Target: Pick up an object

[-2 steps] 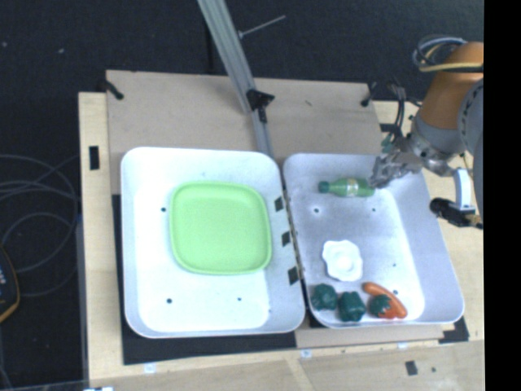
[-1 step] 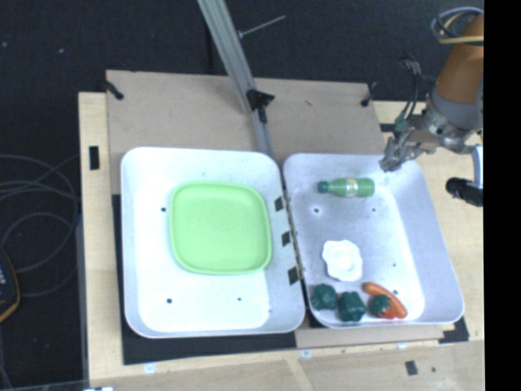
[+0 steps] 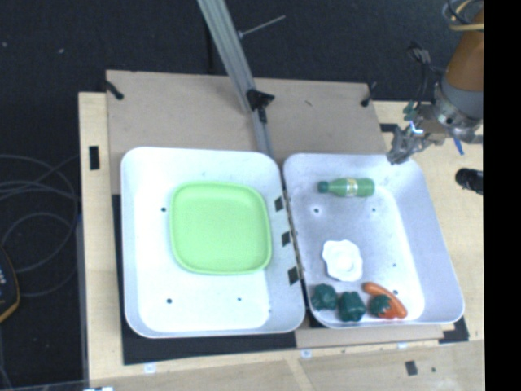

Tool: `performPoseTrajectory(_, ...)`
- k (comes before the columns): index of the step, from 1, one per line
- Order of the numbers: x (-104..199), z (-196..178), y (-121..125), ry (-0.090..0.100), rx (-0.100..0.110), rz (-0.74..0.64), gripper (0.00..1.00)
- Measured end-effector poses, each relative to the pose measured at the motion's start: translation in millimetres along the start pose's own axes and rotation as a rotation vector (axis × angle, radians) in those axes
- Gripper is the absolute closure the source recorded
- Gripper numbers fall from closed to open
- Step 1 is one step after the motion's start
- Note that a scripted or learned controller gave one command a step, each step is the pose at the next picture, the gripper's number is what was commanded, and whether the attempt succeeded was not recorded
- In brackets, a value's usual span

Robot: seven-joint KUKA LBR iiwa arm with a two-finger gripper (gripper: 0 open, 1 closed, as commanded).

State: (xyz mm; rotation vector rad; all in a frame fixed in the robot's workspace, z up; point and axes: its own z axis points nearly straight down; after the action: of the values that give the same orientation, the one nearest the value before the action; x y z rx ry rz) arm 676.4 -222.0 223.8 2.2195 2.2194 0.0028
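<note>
gripper [image 3: 400, 149] over right bin's [image 3: 423, 218] far right corner, state can't tell, bottle [image 3: 347, 187] near far edge, green plate [image 3: 220, 227] in left bin [image 3: 146, 243]

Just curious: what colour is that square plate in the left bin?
The plate is light green, seen in the camera view.

One fixed camera high above the bench [image 3: 98, 218]; slanted downward over both bins [image 3: 146, 243].

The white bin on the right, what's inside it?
The right bin holds a green bottle lying on its side, a white lump, two dark green pieces and an orange-red toy. Whatever lies beneath them is covered.
</note>
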Motion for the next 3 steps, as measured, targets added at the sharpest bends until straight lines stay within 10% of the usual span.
performPoseTrajectory(3, 137.1, -24.7, -44.9, 0.002, 0.002, -0.003, 1.0)
